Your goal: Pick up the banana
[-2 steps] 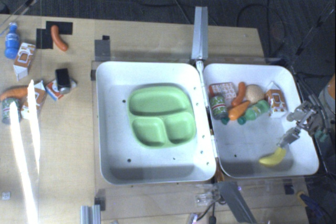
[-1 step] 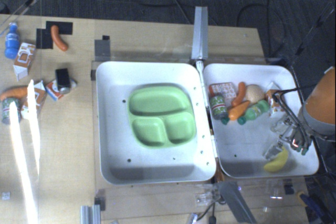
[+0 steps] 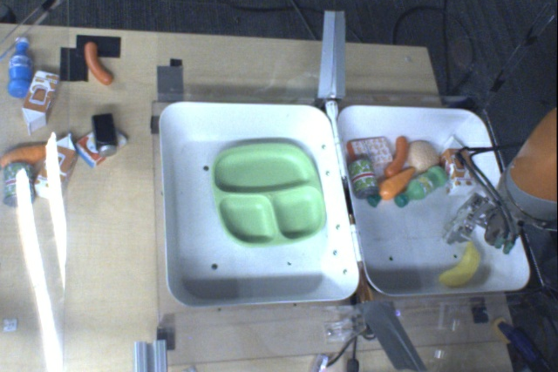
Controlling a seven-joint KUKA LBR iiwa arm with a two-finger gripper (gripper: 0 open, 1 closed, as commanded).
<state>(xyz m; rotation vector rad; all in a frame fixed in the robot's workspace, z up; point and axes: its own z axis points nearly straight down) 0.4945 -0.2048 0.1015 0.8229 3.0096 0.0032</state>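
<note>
The yellow banana (image 3: 462,266) lies in the near right corner of the right white bin (image 3: 410,261), close to its front wall. My gripper (image 3: 472,222) hangs just above and behind the banana, over the right side of that bin, with the arm coming in from the right edge. Nothing is visibly held. The gripper's metal parts are too small and cluttered to read its state.
Several items cluster at the back of the right bin: a green bottle (image 3: 423,186), two carrots (image 3: 398,182), a can (image 3: 364,177), a beige round item (image 3: 423,155). A green divided tray (image 3: 266,192) sits in the left bin (image 3: 187,266). Loose items lie on the bench's left.
</note>
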